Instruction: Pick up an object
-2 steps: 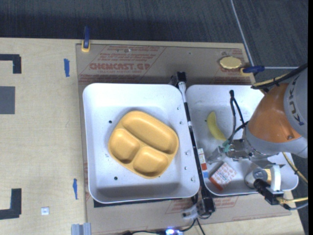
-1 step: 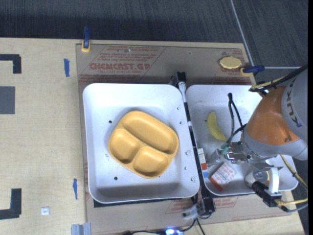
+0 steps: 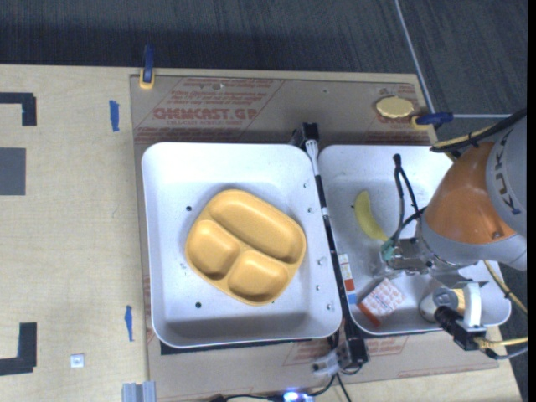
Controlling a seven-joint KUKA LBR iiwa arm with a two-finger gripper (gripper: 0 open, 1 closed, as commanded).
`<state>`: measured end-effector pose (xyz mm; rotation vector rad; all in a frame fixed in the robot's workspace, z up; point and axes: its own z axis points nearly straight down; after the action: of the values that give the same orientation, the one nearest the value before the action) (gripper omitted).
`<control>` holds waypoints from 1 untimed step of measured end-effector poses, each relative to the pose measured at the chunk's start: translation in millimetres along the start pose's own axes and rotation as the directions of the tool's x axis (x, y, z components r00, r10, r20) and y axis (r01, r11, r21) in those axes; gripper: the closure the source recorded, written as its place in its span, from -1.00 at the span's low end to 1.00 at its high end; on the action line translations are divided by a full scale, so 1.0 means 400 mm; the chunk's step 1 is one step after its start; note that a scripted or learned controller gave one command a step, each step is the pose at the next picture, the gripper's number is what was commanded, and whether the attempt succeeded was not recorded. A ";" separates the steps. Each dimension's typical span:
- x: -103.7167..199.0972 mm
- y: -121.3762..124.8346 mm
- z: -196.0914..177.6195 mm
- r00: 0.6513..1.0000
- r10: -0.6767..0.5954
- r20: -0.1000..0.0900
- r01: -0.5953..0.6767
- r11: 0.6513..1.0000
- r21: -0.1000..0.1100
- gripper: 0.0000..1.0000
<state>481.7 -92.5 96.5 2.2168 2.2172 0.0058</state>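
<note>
**A:** Nearest candidate?

**B:** Yellow banana (image 3: 366, 216), lying in the right bin (image 3: 352, 170), toward its left wall, just left of the hand (image 3: 404, 256).

**A:** State of the hand?

**B:** Cannot tell, open or closed; tucked under the wrist. Nothing seen gripped.

**A:** Handling?

**B:** Probably light, smooth and curved, so likely to roll or slip. Best taken across the thick middle, not at the tapered ends.

**A:** Anything else within reach?

**B:** Small red-and-white carton (image 3: 383, 298), near the front wall of the same bin, just below the hand. Looks light and flat-sided, perhaps crushable. Best pinched gently across the narrow sides.

**A:** And the left bin (image 3: 167, 191)?

**B:** Holds a yellow three-compartment tray (image 3: 244, 245), wide, stiff-looking and domed. Hard to span, with only a rim edge to pinch, so a poor choice.
</note>
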 end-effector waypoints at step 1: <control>0.000 0.000 0.000 1.000 0.000 0.000 0.000 1.000 0.000 -1.00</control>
<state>481.6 -92.5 96.4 2.2173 2.2171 0.0057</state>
